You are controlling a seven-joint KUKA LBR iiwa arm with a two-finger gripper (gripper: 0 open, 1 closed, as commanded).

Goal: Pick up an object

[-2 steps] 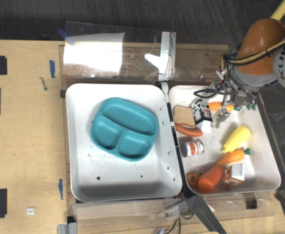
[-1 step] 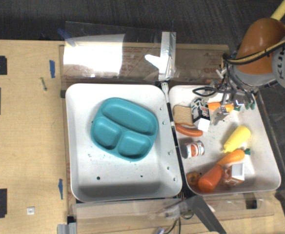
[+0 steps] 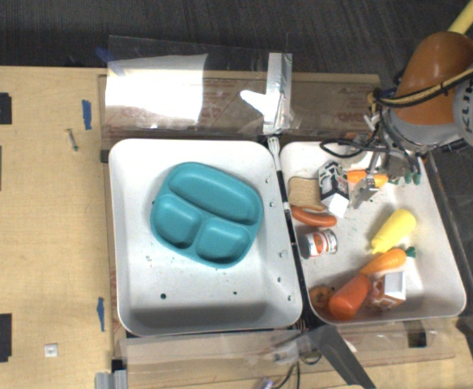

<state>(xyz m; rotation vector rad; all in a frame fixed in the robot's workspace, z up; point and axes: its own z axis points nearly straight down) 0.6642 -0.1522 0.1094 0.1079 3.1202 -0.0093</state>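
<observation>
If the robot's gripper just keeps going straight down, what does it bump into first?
Probably the small orange toy right under the gripper, near the back of the right bin. Depth is hard to judge from above, so it may already be touching.

Arm (image 3: 443,96) reaching in from the right, gripper (image 3: 372,181) hanging over the right bin's (image 3: 443,286) far edge, near a small orange piece (image 3: 355,177); jaw state unclear. Right bin holding bread slice (image 3: 303,190), hot dog (image 3: 313,215), can (image 3: 321,242) lying on its side, banana (image 3: 394,228), carrot (image 3: 366,284), small carton (image 3: 392,286). Left bin (image 3: 131,217) carrying a teal divided tray (image 3: 206,212), sitting flat. Tabletop (image 3: 34,217) running tan to the left.
</observation>
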